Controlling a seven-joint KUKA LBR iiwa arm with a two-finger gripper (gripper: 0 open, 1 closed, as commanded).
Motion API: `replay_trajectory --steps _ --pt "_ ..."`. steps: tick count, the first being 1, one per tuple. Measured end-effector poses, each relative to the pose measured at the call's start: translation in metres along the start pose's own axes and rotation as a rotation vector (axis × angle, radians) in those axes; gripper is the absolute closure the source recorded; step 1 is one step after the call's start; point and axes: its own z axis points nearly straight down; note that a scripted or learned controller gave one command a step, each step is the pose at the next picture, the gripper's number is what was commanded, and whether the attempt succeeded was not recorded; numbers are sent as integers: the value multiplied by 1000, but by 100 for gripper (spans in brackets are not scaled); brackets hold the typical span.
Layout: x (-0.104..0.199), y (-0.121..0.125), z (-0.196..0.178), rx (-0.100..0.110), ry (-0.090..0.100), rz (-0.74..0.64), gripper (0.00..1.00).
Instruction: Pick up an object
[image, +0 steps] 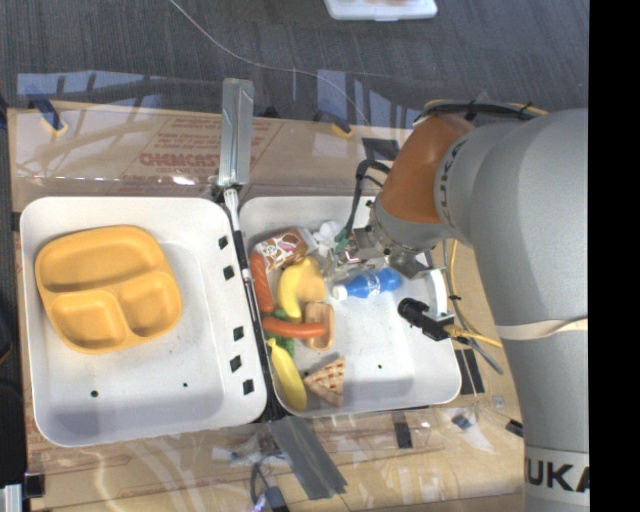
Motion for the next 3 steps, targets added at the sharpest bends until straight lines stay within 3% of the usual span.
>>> replay_trajectory --steps 1,2,3 --pt "-31 28 -91 -10 -5 -45 100" --pt "-52 1 -82 1 0 -168 100" --pt "-51 1 -82 0 0 -168 0"
